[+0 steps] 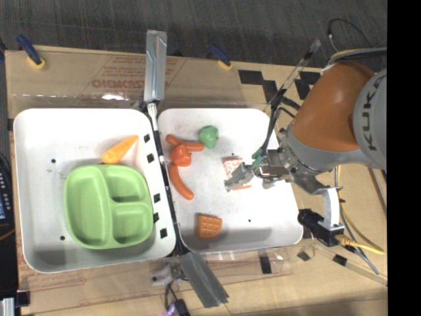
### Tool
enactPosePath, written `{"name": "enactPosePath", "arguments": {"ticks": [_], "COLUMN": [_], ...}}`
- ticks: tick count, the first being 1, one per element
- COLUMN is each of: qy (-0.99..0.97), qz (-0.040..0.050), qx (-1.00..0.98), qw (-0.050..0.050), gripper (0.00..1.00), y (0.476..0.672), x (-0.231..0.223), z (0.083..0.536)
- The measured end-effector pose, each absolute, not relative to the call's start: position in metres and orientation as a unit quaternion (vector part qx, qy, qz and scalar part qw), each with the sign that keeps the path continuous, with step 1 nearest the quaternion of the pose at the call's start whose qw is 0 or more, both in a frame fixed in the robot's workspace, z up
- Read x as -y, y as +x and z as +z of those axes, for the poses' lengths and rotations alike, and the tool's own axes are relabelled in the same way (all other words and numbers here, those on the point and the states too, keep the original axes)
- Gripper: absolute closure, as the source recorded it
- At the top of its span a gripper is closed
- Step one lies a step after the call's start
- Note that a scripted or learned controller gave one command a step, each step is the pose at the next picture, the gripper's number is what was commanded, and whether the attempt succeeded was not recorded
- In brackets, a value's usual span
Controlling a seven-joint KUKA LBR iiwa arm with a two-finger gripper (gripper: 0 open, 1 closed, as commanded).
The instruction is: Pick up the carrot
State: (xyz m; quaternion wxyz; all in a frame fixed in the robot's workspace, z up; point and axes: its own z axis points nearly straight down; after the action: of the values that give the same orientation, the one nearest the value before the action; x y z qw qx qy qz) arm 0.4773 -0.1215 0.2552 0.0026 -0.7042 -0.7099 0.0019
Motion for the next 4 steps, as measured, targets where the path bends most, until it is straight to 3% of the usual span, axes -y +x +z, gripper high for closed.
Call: {"name": "enactPosePath", "arguments": {"ticks": [2, 3, 4], "qy": [-0.727, -0.752, -0.77], "qz": [0.001, 0.001, 0.0038], "qx": [0.687, 0.659, 0.638], "qw": [0.002, 0.001, 0.004], "gripper": [0.0, 0.0, 0.0], "y": [0.476, 0.477, 0.507], "x": [0.091, 0.13, 0.102], "z": [0.091, 0.285, 0.112]}}
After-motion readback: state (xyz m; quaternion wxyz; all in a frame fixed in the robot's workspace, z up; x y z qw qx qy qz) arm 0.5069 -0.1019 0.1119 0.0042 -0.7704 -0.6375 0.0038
